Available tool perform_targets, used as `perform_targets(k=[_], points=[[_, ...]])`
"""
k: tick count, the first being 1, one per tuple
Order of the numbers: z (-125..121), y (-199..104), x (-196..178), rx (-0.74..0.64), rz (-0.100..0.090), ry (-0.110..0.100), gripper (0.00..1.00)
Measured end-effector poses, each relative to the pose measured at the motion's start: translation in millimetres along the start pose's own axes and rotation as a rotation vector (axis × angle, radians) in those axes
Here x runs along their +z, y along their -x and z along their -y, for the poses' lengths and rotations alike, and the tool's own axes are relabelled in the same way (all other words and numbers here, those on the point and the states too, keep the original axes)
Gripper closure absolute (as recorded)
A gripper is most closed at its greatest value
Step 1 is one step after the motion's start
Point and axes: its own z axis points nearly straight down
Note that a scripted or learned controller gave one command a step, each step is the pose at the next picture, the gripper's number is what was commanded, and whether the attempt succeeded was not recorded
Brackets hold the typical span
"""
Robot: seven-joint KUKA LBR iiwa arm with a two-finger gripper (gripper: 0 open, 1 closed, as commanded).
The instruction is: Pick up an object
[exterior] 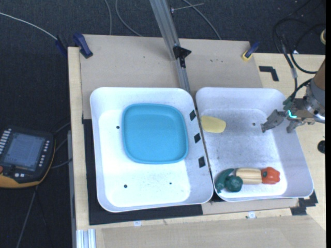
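Two white bins sit side by side on the counter (129, 61); the tool (280, 123), fingers spread wide and holding nothing, hovers over the right bin (243, 99).

We look down from above the bench (155, 61) at a slant, far enough back to take in both bins, the left bin (103, 154) and the right bin (295, 159), with dark floor around and the arm (320, 87) entering at right.

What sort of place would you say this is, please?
Probably a robotics lab bench: two white bins sit on a board, loose cables cross the dark floor, and a handheld controller lies beside it.
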Motion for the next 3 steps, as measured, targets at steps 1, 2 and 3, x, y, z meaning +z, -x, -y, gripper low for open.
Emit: perform_targets(k=[1, 2, 3], points=[[0, 0, 0, 0.0, 0.0, 0.0, 0.0], [-2, 8, 47, 0.0, -0.001, -0.004, 0.0], [-1, 7, 99, 0.0, -0.001, -0.005, 0.0]])
